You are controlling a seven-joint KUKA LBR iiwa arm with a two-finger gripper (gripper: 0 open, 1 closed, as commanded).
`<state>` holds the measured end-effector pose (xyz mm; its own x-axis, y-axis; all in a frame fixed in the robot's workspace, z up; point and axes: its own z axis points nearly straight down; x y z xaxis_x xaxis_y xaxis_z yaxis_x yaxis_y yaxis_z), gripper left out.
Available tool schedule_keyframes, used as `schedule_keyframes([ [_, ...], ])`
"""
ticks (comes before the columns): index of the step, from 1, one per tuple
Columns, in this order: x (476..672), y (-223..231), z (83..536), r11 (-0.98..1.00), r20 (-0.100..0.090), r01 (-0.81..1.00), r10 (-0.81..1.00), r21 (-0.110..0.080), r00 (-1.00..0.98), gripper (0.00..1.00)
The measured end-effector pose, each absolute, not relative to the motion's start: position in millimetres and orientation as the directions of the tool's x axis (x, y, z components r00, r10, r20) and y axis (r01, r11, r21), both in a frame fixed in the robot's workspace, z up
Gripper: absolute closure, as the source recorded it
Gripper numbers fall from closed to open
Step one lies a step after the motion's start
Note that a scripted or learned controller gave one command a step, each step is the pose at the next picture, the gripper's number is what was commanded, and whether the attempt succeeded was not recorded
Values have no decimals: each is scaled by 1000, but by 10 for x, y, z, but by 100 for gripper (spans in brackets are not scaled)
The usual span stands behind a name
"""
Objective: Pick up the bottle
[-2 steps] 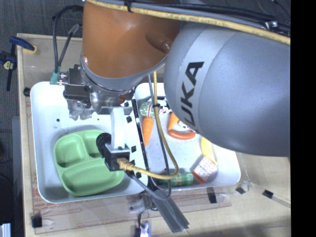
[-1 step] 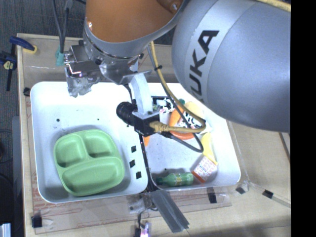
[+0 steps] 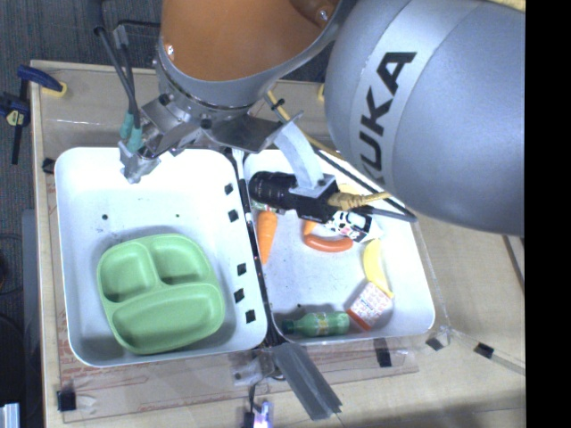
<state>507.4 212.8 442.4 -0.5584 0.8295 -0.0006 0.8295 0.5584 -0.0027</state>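
The bottle (image 3: 318, 324) is small and green. It lies on its side along the near wall of the right bin (image 3: 419, 266). My gripper (image 3: 134, 157) hangs over the far left corner of the left bin (image 3: 71, 239), far from the bottle and across the divider between the bins. I see nothing held at its tip. The arm's large grey and orange body covers the far part of both bins.
A green divided plate (image 3: 159, 292) fills the near half of the left bin. In the right bin lie a carrot (image 3: 266, 233), an orange-rimmed object (image 3: 326, 239), a banana (image 3: 377, 267) and a small red and white box (image 3: 369, 305) close to the bottle.
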Motion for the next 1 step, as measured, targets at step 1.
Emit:
schedule_keyframes([
  [1, 4935, 2074, 4431, 804, -1, 594, 594, -1, -804, 100],
])
